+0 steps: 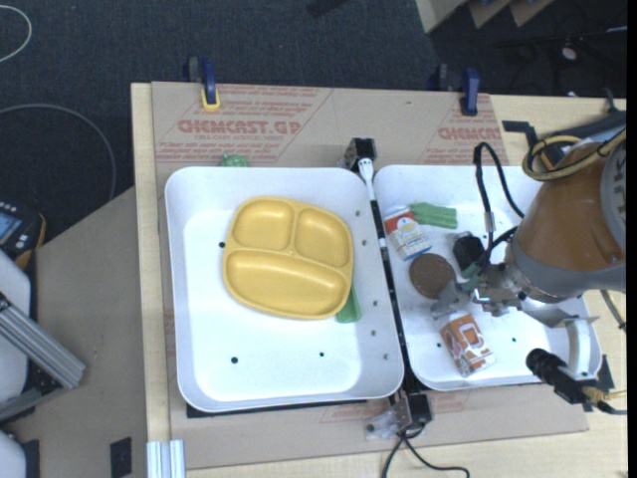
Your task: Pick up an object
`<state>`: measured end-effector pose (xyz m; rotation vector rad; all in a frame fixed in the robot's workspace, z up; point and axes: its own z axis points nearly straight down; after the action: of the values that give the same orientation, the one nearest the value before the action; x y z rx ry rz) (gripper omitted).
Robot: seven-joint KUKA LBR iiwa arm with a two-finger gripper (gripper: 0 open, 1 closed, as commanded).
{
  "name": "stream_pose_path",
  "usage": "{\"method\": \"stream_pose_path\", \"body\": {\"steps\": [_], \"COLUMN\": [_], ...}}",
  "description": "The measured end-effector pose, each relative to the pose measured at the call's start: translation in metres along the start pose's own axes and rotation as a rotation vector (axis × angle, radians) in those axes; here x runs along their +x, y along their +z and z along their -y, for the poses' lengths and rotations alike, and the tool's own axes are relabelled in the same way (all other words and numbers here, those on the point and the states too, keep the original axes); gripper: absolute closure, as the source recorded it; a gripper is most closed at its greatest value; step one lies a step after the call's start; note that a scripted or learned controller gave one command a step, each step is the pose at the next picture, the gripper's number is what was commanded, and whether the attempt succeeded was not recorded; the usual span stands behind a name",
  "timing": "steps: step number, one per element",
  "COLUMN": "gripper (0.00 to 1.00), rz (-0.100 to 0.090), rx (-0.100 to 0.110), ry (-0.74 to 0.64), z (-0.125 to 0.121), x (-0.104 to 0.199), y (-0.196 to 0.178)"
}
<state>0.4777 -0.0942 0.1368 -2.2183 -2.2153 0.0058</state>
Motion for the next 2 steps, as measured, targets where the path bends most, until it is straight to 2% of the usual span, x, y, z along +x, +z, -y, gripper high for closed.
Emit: {"method": "stream_pose_path", "body": {"steps": [1,2], "gripper": [1.0,1.0], "rz": [0.003,-0.003], "rx": [-0.009,-0.017], "ry": [0.0,-0.015], "z": [-0.002,-0.002], "x": [0.0,0.1], "y": [-0.014,-0.111]}}
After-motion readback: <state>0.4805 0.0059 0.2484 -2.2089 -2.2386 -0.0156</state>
